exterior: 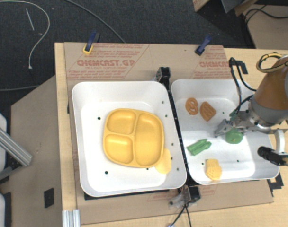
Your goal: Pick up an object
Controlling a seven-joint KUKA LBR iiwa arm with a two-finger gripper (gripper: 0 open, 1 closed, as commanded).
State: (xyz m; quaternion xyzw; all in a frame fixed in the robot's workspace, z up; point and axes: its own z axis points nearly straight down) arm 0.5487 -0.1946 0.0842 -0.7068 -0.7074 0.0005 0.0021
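In the right bin (262,171), my gripper (230,128) hangs low over a round green object (234,136), which shows just under it and partly hidden by it. The arm's orange band (271,89) rises to the right of it. Other pieces lie loose in that bin: a brown pretzel-like piece (192,106), an orange waffle-like piece (208,110), a long green piece (199,147) and a yellow corn-like piece (212,169).
The left bin (87,126) holds a yellow divided plate (133,137) with a small yellow piece (164,163) at its lower right corner. A black cable (237,74) runs along the right bin's back right. Clamps hold the cardboard at the back.
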